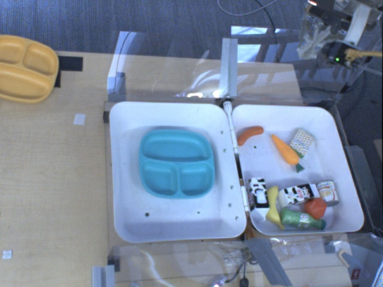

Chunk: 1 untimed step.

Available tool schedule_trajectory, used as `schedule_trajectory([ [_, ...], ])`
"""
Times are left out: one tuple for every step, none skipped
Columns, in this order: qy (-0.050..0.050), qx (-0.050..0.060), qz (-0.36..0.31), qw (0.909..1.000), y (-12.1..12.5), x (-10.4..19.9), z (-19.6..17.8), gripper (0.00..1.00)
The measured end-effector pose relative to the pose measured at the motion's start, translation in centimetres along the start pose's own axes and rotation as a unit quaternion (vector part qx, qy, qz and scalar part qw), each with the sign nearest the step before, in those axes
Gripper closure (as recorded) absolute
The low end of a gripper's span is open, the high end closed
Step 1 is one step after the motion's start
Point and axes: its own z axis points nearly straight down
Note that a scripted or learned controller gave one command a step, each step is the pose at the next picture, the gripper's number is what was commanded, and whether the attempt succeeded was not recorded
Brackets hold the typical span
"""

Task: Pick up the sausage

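At the near edge of the right bin [344,160] lies a tight cluster: a green bottle [302,220], a yellow banana-like piece [273,205], a red tomato-shaped item [315,208], two cow-patterned cartons [257,193] and a small can [327,192], all touching or nearly so. The sausage [250,134] is well apart from them, orange-red and slightly curved, alone near the bin's far-left corner, just beside the wall it shares with the left bin [119,178]. A good pick would probably come down across its short width, keeping off that wall (the carrot [286,150] and the patterned packet [302,142] leave room on the other side). The left bin holds a blue divided plate [177,162]. The arm's gear [335,17] sits high at the far right, beyond the bins; whether the gripper is parted or closed cannot be told. Farther off, the wooden tabletop [54,178] carries a yellow divided tray [25,68], and a cable [251,5] loops over dark carpet.
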Motion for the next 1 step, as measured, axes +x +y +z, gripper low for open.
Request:
schedule_trajectory([
  [0.001, -0.003, -0.004, 1.0000, 0.01, 0.21, -1.20, 1.00],
])
